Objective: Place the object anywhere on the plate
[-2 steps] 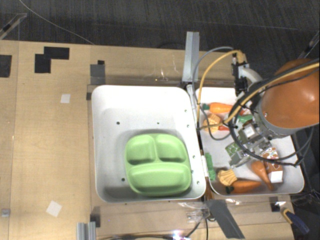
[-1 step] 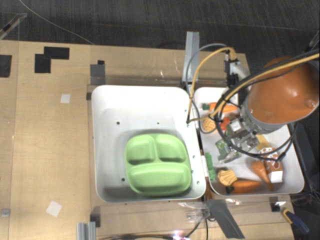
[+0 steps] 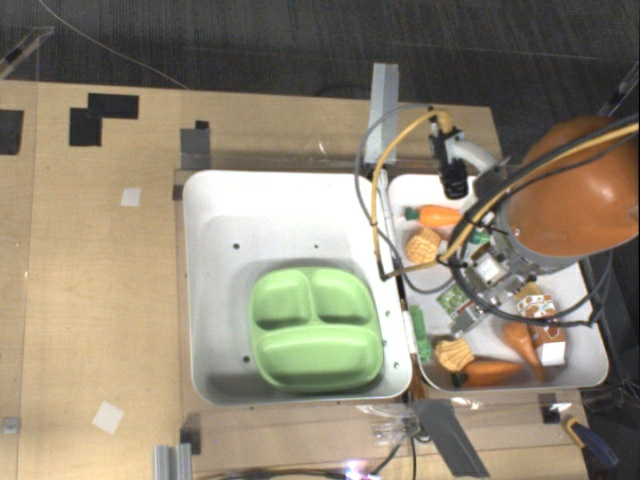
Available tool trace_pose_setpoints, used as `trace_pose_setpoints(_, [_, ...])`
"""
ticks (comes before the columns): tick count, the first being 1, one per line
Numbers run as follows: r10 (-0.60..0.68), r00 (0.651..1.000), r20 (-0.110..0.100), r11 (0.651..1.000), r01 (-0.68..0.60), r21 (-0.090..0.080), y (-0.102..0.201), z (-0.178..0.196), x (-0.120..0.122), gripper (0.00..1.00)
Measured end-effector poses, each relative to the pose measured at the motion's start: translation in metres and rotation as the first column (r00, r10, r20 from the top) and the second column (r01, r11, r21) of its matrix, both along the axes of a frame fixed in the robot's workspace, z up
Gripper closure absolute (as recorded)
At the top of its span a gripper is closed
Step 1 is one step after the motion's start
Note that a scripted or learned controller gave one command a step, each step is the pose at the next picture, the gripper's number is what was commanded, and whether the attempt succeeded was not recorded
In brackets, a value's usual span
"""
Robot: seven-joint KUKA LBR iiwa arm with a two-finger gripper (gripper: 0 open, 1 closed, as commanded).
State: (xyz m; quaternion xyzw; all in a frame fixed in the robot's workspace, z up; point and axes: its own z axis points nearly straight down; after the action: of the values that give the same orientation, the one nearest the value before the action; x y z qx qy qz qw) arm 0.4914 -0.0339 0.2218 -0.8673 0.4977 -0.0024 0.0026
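Camera view looks down on a table with two shallow white bins (image 3: 200,268) side by side. You see the green plastic plate with three sections (image 3: 315,328) lying in the left bin. It is one plate, and nothing sits on it.

The right bin (image 3: 600,363) holds the toy food. You can count about three orange toy carrots: one near the top (image 3: 438,215), one along the bottom edge (image 3: 490,372), and one tilted near the lower right (image 3: 522,343). You can also count two tan waffle-like toys, one higher up (image 3: 424,247) and one lower down (image 3: 453,353). A small white block (image 3: 552,352) lies by the tilted carrot. Other bits are hidden under the arm.

The grey arm with the orange band (image 3: 575,198) hangs over the right bin, and the gripper (image 3: 470,303) is down among the toys. You cannot tell if the jaws are apart or together, because wires and the wrist cover them. You cannot tell which toy is picked for the plate.

These toys look light and hard, like hollow plastic. They will likely not break or squash. The carrots look smooth and round, so they may slip or roll. You would do best to pinch a carrot across its thick middle. The waffle toys look bumpy, so they should be easier to grip at the sides.
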Motion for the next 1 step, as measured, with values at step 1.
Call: trace_pose_setpoints(1, [0.192, 0.981, 0.004, 0.981, -0.192, -0.003, 0.0201, 0.1325, -0.0027, 1.0])
